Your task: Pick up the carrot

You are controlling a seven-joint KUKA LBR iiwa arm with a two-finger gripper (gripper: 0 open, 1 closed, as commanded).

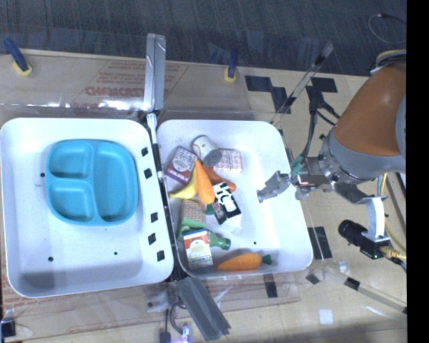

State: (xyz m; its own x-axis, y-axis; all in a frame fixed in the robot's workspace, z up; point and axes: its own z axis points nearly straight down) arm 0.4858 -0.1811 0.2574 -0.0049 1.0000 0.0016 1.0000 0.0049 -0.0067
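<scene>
An orange carrot [238, 262] with a green end lies flat along the front wall of the right bin [289, 227]. A second orange, carrot-like piece [202, 181] lies tilted in the pile at the bin's middle, beside a yellow banana [185, 189]. My gripper [273, 186] hangs over the right side of the right bin, up and to the right of the front carrot and apart from it. Nothing shows in the gripper.
The right bin also holds a small green bottle [204, 240], snack packets [180, 164], a black-and-white pack [227, 204] and a small carton [197, 253]. The left bin [28, 263] holds a blue divided tray [93, 181]. A metal divider [154, 73] stands between the bins.
</scene>
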